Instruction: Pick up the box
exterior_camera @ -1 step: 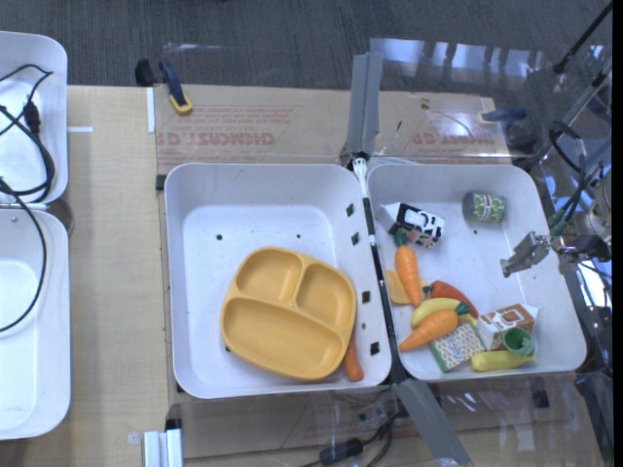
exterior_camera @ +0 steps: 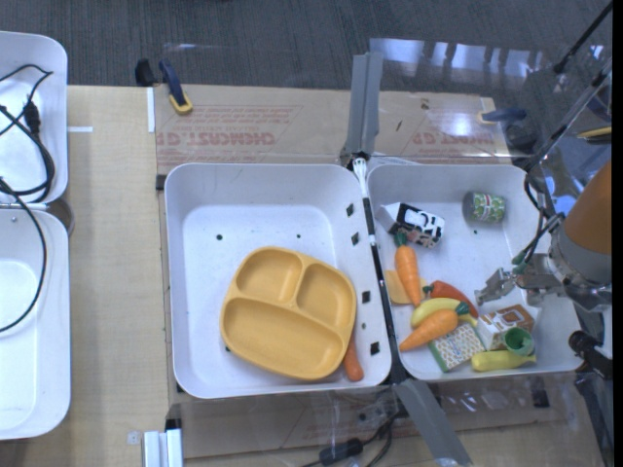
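Observation:
A small orange-and-white box (exterior_camera: 513,318) lies near the front right of the right bin (exterior_camera: 443,185). A flat green patterned packet (exterior_camera: 456,346) lies to its left. My gripper (exterior_camera: 492,286) hangs just above and left of the box, reaching in from the right, with the orange band of the arm (exterior_camera: 594,217) behind it. Its fingers look open, with nothing between them.
Crowding the box are two carrots (exterior_camera: 409,272), a banana (exterior_camera: 438,309), a red pepper (exterior_camera: 452,291), a green lid (exterior_camera: 520,341) and a yellow piece (exterior_camera: 498,360). A green can (exterior_camera: 484,206) and a black-and-white toy (exterior_camera: 421,224) lie further back. The left bin (exterior_camera: 195,261) holds a yellow divided plate (exterior_camera: 289,311).

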{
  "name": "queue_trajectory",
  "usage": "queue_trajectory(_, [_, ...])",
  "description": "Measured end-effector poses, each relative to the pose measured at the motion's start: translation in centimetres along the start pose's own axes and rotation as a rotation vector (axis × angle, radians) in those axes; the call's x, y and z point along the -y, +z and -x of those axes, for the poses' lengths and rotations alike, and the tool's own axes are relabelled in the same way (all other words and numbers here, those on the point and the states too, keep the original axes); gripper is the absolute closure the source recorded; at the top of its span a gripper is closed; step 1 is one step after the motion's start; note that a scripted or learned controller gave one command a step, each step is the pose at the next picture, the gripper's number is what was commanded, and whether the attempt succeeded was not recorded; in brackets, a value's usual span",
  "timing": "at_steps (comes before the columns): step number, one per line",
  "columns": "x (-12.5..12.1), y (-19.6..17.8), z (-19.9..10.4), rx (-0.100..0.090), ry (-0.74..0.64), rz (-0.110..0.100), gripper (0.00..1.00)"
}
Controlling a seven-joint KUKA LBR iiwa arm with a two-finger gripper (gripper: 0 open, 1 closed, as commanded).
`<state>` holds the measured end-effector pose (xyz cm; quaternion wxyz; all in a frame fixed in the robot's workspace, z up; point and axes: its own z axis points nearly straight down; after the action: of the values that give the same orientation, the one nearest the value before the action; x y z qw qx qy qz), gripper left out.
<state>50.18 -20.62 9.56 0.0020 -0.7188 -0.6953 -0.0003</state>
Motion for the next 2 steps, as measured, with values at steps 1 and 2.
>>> queue_trajectory(1, [0.1, -6.2, -1.4, 0.003, 0.261, 0.001, 0.0])
queue_trajectory(2, [0.9, -7.6, -5.2, 0.003, 0.353, 0.0, 0.0])
